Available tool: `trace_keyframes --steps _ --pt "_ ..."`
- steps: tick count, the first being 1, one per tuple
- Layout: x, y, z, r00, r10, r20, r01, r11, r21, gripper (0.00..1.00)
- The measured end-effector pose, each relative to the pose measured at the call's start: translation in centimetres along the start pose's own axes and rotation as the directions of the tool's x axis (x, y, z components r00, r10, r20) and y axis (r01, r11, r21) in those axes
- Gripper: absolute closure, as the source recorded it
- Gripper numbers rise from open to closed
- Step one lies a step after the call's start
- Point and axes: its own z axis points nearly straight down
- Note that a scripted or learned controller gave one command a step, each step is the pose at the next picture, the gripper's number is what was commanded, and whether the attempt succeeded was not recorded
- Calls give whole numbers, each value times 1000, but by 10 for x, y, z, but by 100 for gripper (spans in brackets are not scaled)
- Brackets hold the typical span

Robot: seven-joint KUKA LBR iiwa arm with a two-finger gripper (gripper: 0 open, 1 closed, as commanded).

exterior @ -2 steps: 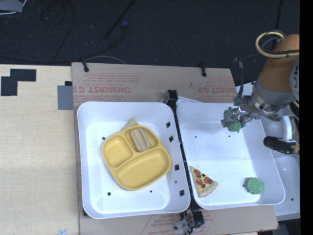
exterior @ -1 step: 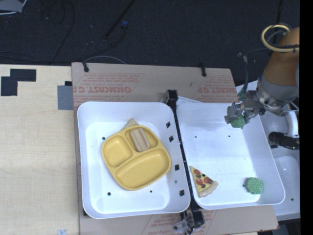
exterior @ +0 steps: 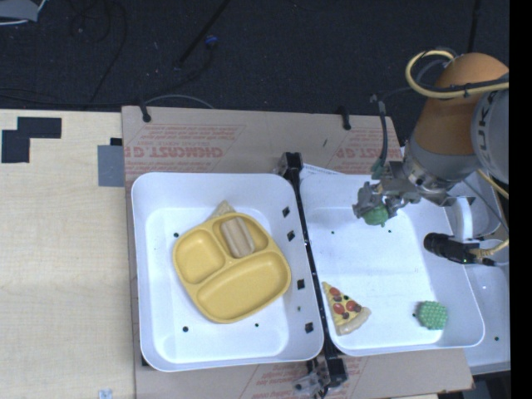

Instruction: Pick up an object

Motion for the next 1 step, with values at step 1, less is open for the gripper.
trace_keyframes --steps 1 --pt "45 2 -3 1000 0 0 0 1000 0 100"
